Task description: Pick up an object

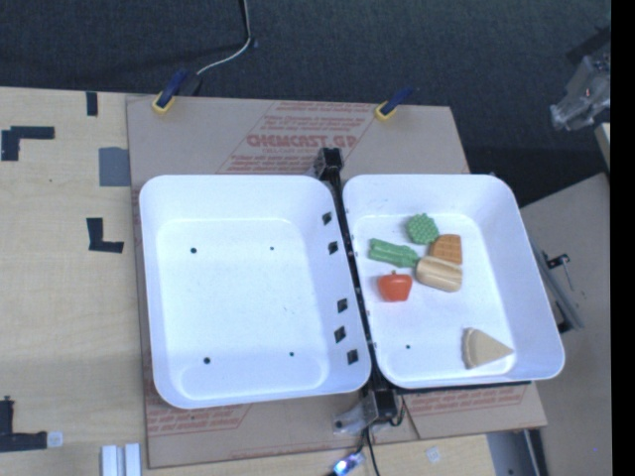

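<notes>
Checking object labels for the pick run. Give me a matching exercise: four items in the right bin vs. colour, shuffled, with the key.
Items:
1. tomato-shaped piece
2. wedge near the bin's front right corner
3. long pod-shaped piece
4. bread-roll-shaped piece

Colours:
A. green
B. pale beige
C. red
D. tan with an orange end

Pairs: 1-C, 2-B, 3-A, 4-D

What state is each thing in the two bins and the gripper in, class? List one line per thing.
left bin: flat on the bench.
right bin: holds the toy foods.
green round piece: lying loose.
green long piece: lying flat.
red tomato: resting, untouched.
tan loaf: lying flat.
orange piece: touching the loaf.
beige wedge: apart, near the front rim.
gripper: away from the bins.
</notes>
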{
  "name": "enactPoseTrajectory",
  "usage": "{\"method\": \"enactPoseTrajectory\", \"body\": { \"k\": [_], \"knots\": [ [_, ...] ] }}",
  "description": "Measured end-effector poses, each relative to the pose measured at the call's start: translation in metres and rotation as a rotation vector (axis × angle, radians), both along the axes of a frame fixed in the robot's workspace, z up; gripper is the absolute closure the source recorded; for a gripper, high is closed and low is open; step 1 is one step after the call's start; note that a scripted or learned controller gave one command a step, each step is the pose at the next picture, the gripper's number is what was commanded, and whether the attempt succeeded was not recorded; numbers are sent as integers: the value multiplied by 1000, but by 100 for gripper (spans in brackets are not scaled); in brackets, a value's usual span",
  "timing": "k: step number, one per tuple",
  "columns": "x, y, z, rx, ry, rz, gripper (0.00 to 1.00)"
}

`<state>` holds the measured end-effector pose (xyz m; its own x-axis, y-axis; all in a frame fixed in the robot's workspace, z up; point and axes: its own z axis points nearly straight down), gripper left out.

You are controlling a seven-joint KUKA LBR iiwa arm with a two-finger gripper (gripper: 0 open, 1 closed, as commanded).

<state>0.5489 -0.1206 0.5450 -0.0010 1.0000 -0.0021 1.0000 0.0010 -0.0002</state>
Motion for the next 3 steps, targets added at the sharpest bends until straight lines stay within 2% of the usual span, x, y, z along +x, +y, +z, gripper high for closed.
{"method": "enactPoseTrajectory", "body": {
  "k": [1, 2, 3],
  "knots": [
    [-23, 63, -50, 4, 6, 5, 100],
    [-44, 166, -185, 3, 15, 10, 100],
    [-42, 160, -168, 2, 2, 2, 100]
  ]
}}
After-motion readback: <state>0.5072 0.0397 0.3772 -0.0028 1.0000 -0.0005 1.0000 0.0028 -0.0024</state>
